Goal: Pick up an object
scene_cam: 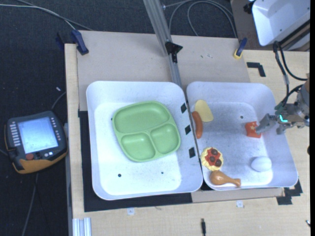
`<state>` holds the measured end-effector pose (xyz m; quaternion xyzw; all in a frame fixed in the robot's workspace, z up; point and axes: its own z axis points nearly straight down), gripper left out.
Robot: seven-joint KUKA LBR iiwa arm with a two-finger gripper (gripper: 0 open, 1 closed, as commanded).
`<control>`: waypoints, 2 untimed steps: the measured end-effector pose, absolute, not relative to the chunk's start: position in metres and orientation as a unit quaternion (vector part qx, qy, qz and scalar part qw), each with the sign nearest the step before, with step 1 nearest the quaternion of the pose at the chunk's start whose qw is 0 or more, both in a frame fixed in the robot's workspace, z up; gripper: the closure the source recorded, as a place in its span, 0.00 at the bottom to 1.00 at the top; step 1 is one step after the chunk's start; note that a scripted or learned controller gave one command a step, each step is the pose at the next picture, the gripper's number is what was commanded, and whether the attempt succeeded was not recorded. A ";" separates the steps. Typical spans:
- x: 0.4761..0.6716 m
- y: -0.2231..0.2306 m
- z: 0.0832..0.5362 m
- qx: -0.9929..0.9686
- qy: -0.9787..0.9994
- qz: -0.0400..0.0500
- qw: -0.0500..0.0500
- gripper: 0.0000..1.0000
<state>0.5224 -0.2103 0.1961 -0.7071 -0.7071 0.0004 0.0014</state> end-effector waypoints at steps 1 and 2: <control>0.523 -0.210 0.197 -0.707 -0.707 0.000 0.001 0.00; 0.520 -0.200 0.147 -0.707 -0.707 0.001 0.003 0.00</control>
